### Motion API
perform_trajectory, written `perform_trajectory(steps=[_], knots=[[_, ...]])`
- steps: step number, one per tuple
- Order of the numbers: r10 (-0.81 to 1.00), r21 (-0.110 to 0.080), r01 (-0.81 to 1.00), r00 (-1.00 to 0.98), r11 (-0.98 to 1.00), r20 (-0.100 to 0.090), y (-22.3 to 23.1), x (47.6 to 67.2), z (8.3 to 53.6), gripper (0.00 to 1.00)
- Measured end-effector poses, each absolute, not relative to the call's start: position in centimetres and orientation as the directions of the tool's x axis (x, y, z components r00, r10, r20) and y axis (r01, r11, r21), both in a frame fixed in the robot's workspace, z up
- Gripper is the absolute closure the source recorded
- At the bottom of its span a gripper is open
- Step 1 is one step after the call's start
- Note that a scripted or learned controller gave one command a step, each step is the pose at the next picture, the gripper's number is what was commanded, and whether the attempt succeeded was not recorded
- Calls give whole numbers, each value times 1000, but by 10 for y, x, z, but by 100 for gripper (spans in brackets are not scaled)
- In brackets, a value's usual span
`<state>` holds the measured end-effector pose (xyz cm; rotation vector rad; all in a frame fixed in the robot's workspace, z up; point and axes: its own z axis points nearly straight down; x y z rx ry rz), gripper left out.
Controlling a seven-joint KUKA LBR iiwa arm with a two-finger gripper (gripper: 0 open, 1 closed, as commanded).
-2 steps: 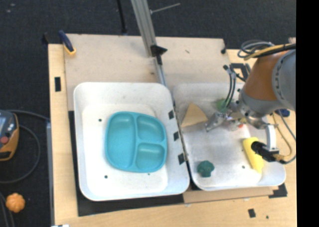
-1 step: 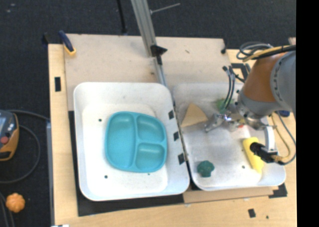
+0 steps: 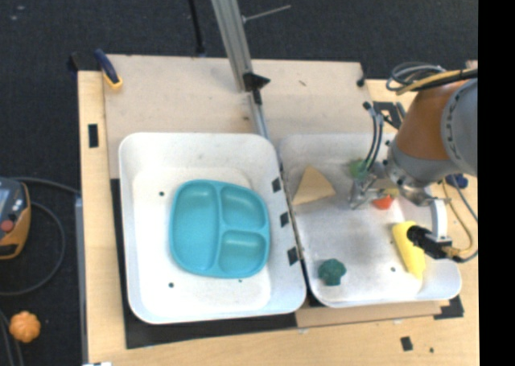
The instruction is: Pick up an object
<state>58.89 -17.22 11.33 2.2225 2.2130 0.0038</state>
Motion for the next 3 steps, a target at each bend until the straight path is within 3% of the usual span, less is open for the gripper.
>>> perform_trajectory(steps=[2, 3], knots=[[1000, 7, 1000, -3, 3, -3, -180, 601, 233, 100], [1000, 6, 1000, -3, 3, -2, -181, 602, 270, 100]])
